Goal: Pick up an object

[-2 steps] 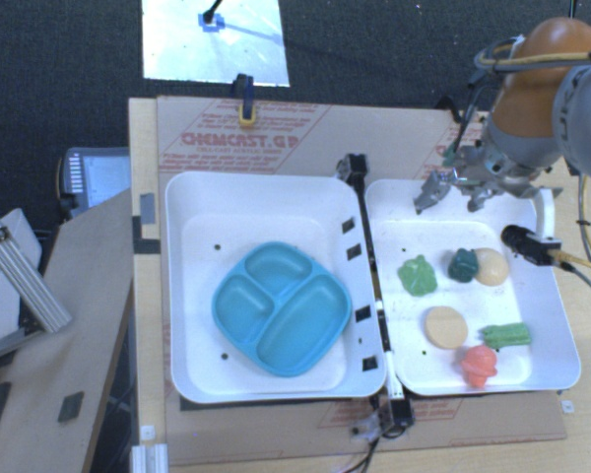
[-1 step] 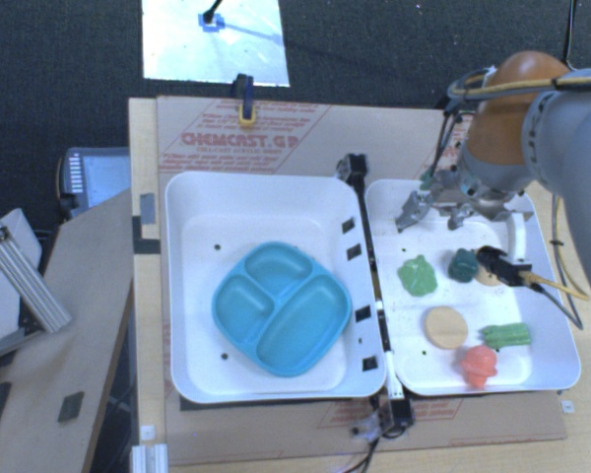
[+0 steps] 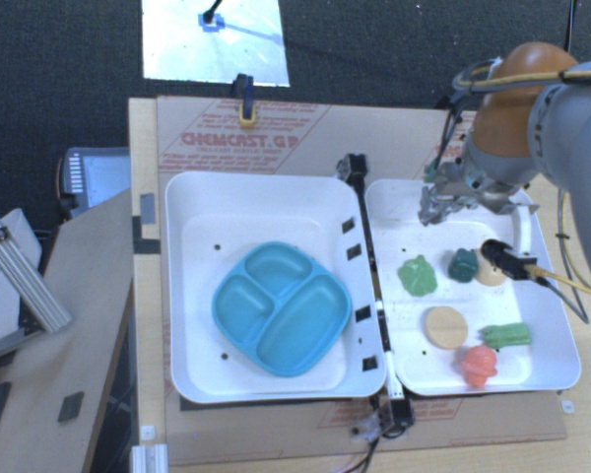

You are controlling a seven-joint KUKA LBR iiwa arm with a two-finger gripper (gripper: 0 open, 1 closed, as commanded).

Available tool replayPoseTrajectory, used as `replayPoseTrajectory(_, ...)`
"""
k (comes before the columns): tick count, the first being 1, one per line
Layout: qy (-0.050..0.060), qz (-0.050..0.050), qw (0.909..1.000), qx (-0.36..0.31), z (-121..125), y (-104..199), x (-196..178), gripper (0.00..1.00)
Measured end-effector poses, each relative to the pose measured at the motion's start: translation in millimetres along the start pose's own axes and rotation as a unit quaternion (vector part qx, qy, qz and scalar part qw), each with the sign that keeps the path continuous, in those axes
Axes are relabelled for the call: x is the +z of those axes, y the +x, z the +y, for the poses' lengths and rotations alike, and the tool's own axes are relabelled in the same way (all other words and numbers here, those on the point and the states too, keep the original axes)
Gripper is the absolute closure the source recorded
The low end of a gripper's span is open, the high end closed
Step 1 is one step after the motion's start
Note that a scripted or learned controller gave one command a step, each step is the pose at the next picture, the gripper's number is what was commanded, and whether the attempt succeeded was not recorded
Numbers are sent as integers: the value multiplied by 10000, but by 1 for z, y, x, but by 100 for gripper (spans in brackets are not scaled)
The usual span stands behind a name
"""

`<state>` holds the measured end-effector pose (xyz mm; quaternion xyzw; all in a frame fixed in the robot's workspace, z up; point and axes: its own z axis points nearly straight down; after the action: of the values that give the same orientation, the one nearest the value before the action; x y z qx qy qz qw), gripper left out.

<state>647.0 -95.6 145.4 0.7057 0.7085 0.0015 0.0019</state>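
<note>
Two white bins side by side: left bin [image 3: 189, 227], right bin [image 3: 394, 208].

In the left bin, one blue plate [image 3: 279, 308] with three compartments, lying flat near the middle, turned at a slant.

In the right bin, five small things, all in the near half:
- one green lump [image 3: 417, 275], towards the divider
- one teal lump [image 3: 463, 264], just beside the green lump and apart from it
- one tan disc [image 3: 445, 326], flat, nearer than both lumps
- one green block [image 3: 505, 335], just beside the disc on its outer side
- one pink lump [image 3: 478, 363], nearest of all, close to the block and the disc

So by colour: two green, one teal, one tan, one pink.

Gripper [image 3: 435, 210] over the far part of the right bin, above bare floor, well apart from the pink lump and the disc, nearer to the green and teal lumps but touching neither. Nothing seen in its grasp; how far open, cannot tell.
</note>
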Motion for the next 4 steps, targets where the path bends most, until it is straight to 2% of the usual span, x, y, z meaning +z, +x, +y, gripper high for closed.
replayPoseTrajectory(2, -16, -4, 10000, -1, 6, -5, -114, 100)
replayPoseTrajectory(4, 17, 16, 10000, -31, -13, 101, -120, 100)
